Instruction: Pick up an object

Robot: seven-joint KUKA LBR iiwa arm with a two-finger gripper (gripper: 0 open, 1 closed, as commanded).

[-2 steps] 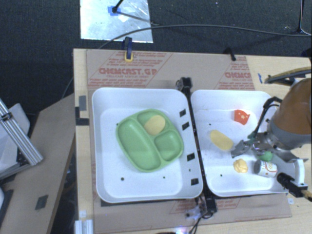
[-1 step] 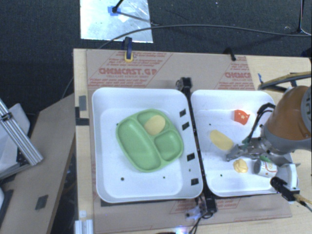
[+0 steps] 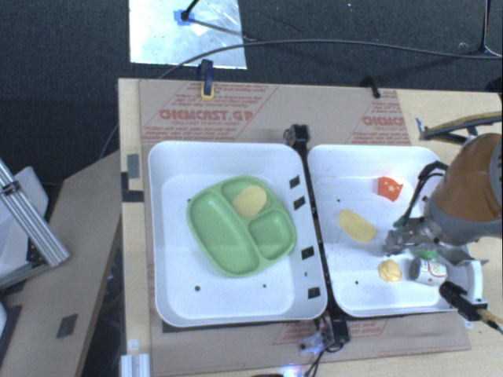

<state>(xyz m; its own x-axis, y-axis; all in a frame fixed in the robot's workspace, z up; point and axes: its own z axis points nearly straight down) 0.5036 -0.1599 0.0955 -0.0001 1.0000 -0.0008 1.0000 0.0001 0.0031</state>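
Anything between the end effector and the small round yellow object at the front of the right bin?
Nothing visible. The end effector sits low in the right white bin, just above and right of the small round yellow object. The flat yellow piece lies off to the left.

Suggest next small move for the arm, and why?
Probably a short descent toward the small yellow piece: the gripper hangs in the right bin just above and beside it, with nothing visibly held. The longer yellow item lies farther left.
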